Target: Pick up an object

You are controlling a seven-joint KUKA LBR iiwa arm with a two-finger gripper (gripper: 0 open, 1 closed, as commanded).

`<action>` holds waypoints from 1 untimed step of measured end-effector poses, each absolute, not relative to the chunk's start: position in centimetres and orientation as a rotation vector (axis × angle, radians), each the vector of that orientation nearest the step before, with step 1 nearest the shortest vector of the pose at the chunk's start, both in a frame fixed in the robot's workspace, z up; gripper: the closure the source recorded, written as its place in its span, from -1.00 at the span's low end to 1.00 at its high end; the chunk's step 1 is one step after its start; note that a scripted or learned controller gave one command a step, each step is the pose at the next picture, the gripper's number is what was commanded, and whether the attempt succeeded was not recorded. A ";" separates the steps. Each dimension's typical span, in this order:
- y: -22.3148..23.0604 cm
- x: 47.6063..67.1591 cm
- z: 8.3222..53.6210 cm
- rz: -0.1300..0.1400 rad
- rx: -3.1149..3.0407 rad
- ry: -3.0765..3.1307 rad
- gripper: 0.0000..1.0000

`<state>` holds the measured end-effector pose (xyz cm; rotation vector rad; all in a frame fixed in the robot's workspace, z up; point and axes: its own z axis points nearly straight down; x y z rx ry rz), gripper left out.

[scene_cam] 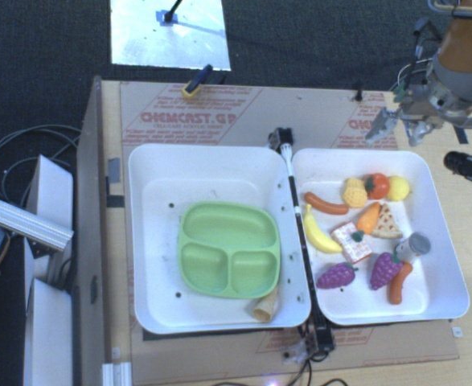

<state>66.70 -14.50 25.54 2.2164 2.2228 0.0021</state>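
Note:
The right bin [441, 215] holds several toy foods: a yellow banana [320, 233], an orange sausage [326, 204], corn [355, 191], a tomato [376, 185], a lemon [398, 187], a carrot [368, 215], a pizza slice [387, 224], a small printed carton [353, 243], two purple grape bunches [336, 276] and a grey can [413, 246]. My gripper [398, 129] hangs above the bench just beyond the right bin's far rim. It is open, with nothing between its fingers [378, 127].
The left bin [151, 215] carries a green divided plate [229, 249] and a tan cone [264, 307] at its near edge. A black divider [293, 215] runs between the bins. A second sausage [396, 284] lies near the right bin's front.

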 end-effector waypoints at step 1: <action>-12.2 60.5 15.7 -0.001 2.221 2.224 -1.00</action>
